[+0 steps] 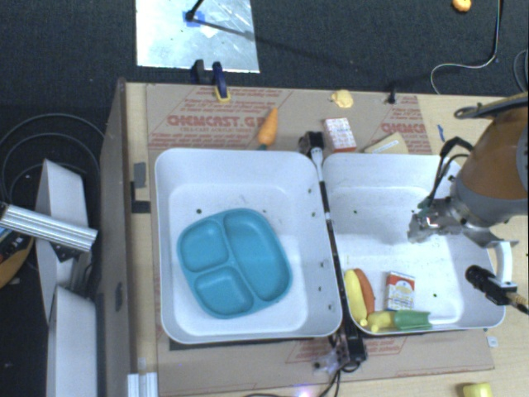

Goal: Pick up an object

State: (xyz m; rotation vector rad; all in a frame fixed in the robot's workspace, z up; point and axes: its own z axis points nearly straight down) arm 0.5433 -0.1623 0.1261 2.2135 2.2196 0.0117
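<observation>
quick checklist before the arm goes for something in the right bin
1. Targets present: ok. Banana, small red box and green item lie in the right bin's near corner.
2. Gripper over the right bin: ok.
3. Gripper above the targets: not ok, they lie nearer the front wall.
4. Gripper carrying nothing: cannot tell.
5. Targets spaced apart: not ok, they crowd together against the wall.
6. Blue tray out of the way: ok, in the left bin.

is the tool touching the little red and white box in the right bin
Apart. The camera view shows the tool up near the middle of the right bin, with bare white floor between it and the box near the front.
</observation>
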